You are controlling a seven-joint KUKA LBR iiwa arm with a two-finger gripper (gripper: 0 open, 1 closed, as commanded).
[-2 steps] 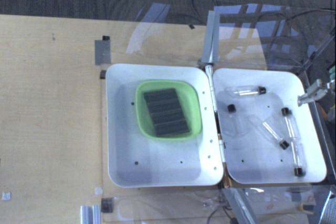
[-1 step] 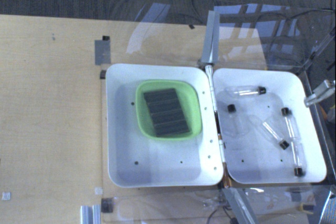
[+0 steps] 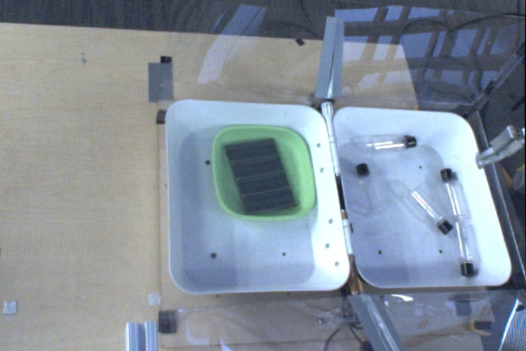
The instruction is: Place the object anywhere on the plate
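A green square plate (image 3: 221, 177) sits in the upper middle of the left bin (image 3: 189, 259). A dark grey ridged rectangular object (image 3: 260, 174) lies flat on the plate, slightly turned. At the far right edge, a pale part of my gripper (image 3: 500, 149) pokes in just above the right bin's rim, far from the plate.
The right bin (image 3: 386, 259) holds several clear tubes with black caps: one near the top (image 3: 385, 144), one slanted in the middle (image 3: 427, 208), and two along the right side (image 3: 457, 197). A loose black cap (image 3: 361, 170) lies at the left. A metal divider post (image 3: 330, 62) stands behind the bins.
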